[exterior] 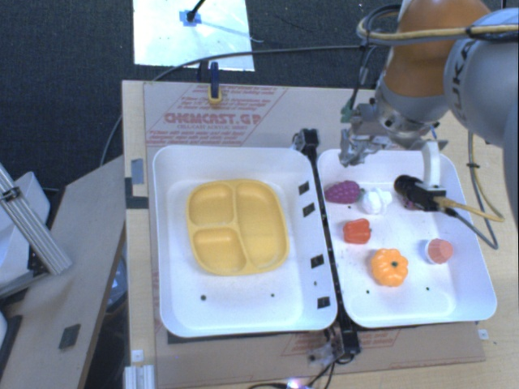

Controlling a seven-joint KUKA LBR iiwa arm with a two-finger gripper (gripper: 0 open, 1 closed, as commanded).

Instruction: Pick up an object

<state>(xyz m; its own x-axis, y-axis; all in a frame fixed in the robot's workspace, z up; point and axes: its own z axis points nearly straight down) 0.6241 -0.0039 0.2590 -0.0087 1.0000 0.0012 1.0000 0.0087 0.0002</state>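
End effector (354, 147) is hanging over the far left corner of the right bin (442, 302), on the grey arm (478, 79) that is reaching in from the right. Whether it is open or closed cannot be told at this angle, and no object is seen in its grasp. Five candidate objects are lying loose on the floor of the right bin. A purple grape cluster (342, 190) is sitting nearest, just in front of the end effector and close to the bin's left wall. A small white piece (375, 200) is resting just to the right of the grapes, near them but apparently apart. A red pepper (357, 232) is lying nearer the camera, below the grapes. An orange pumpkin (389, 267) is standing nearer still, slightly right of the pepper. A pink round piece (439, 250) is sitting well to the right, toward the bin's right wall. The left bin (243, 302) is adjoining, and it is holding a yellow divided tray (238, 225) lying flat at its middle. Both bins are resting on a printed sheet (215, 120) covering the worktop (139, 266).
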